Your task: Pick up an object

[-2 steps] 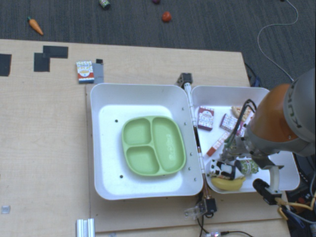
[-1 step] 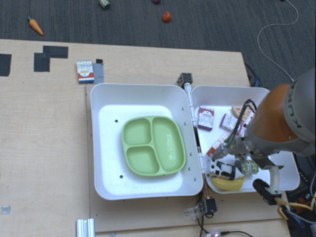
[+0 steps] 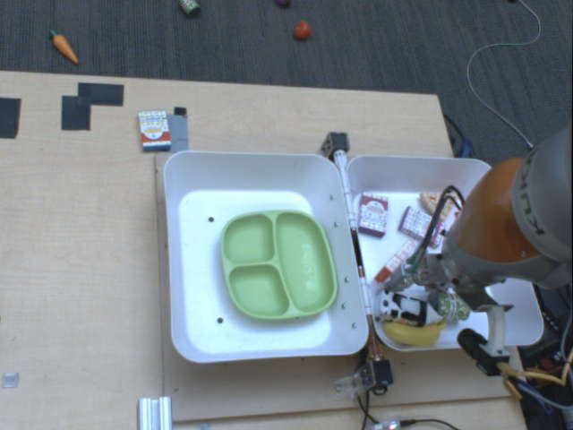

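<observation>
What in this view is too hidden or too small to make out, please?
- Gripper: low in the right bin, amid clutter; open or shut unclear.
- Banana: partly under the gripper.
- Right bin's far side: covered by the arm.
- Small boxes: labels too small.

1. The bench (image 3: 81, 240) looks like pale wood with a matt, faintly grained face.
2. The left bin (image 3: 188, 267) is smooth white plastic with a soft sheen along its rim.
3. Inside that bin, the green tray (image 3: 278, 264) is smooth, slightly glossy plastic.
4. Right of that bin, the arm (image 3: 524, 213) has a satin orange band and matt grey casing.
5. Beyond the bench, the floor (image 3: 376, 43) is dark, rough, ribbed carpet.
</observation>
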Tool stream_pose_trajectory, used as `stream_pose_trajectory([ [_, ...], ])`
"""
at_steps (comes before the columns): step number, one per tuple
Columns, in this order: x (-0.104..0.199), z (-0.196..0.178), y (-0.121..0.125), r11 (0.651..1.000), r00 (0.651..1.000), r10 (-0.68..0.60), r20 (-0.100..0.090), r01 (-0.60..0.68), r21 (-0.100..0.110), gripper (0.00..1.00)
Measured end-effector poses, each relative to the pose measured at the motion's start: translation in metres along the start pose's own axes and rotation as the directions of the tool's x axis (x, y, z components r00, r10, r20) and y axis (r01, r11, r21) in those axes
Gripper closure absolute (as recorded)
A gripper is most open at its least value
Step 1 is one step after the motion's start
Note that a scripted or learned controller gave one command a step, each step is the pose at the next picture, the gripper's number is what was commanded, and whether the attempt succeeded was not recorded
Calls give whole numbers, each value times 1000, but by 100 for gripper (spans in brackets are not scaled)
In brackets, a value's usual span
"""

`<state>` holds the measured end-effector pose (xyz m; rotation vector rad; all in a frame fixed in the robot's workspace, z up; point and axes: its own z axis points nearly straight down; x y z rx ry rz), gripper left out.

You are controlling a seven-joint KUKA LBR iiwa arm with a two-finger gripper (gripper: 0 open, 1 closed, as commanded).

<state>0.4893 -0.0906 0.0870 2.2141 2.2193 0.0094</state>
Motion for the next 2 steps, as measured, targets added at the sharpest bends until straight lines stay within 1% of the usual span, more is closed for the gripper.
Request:
stream_pose_trajectory([
  [1, 0, -11, 2, 1000, 1000, -4, 1, 4, -6, 100],
  [2, 0, -11, 2, 1000, 1000, -3, 1, 3, -6, 0],
])
